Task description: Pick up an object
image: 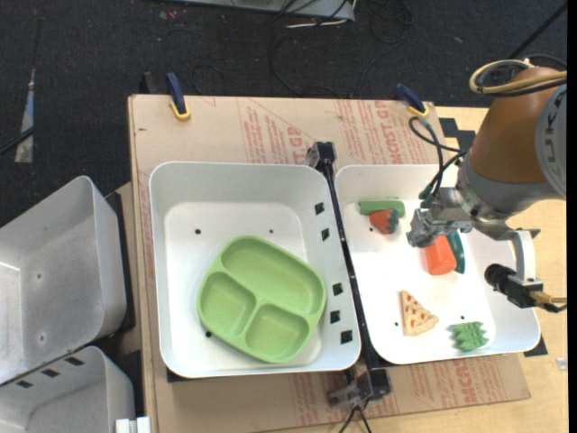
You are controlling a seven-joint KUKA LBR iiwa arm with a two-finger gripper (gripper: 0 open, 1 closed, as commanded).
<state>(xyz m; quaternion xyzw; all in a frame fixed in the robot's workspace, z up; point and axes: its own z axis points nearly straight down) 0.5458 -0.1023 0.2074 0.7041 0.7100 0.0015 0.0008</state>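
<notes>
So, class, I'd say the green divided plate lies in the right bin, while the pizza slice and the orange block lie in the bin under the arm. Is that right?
Not quite. The camera view shows the green divided plate lying in the left bin, not the right one. The rest holds: the pizza slice and the orange block lie in the right bin, under the arm.

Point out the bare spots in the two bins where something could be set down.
Left bin: the bare back strip and left side around the green divided plate. Right bin: the floor left of the pizza slice, below the red-and-green toy. Crowded: around the orange block under the gripper, and near the green toy.
</notes>
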